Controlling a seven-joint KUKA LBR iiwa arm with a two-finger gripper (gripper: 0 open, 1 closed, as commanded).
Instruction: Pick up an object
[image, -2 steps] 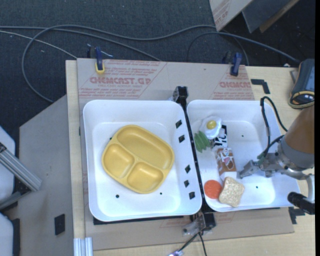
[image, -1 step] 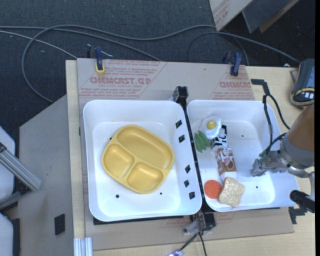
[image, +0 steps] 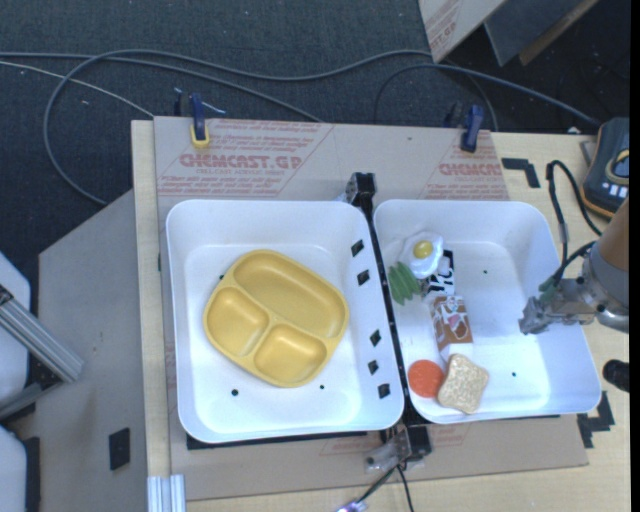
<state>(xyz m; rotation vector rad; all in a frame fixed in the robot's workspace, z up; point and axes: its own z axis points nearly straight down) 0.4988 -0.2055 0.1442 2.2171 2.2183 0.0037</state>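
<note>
Red lettering reading "CHEMCAST GP" is showing on the brown board (image: 240, 160) beyond the pincer, repeated in part behind the right bin (image: 540, 225). The pincer (image: 532, 318) is hanging over that bin's right side, touching none of the items; whether it is apart or together I cannot tell. To its left, well apart, a brown packet (image: 452, 322) is lying beside a tan sponge-like block (image: 463, 384) and an orange disc (image: 426, 377). A fried-egg toy (image: 424, 252) and green piece (image: 404, 283) are sitting farther left. A yellow divided tray (image: 276, 318) is resting in the left bin (image: 185, 300).
</note>
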